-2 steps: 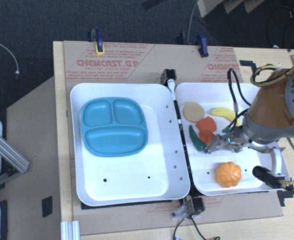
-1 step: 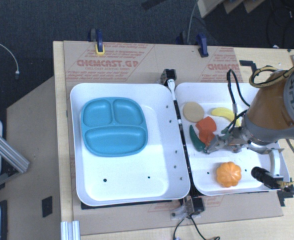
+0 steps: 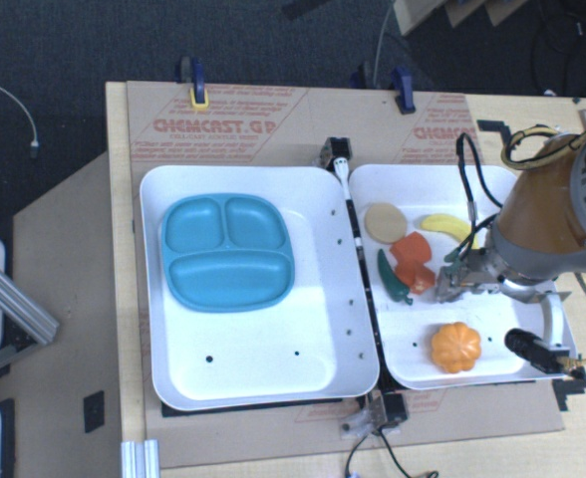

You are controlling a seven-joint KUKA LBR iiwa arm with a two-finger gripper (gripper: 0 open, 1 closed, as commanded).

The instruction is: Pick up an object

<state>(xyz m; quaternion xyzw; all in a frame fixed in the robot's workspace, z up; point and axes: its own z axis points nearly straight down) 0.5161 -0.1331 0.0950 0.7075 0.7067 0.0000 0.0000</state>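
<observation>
Your gripper [image 3: 450, 279] sits low in the right bin [image 3: 492, 182], just beside the red pepper [image 3: 413, 257]; you cannot tell its state. Nearby lie a green chilli [image 3: 392, 276], banana [image 3: 444, 226], beige disc [image 3: 385, 221] and orange pumpkin [image 3: 456, 348].

Bright, even overhead light; the white bins [image 3: 258, 366] left of the gripper [image 3: 448, 282] glare almost featureless; soft shadows hug their inner walls; the dark floor beyond stays dim; focus slightly soft throughout.

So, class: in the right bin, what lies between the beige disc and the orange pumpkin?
In the camera view, the red piece and the green pepper lie between beige disc and pumpkin.
</observation>
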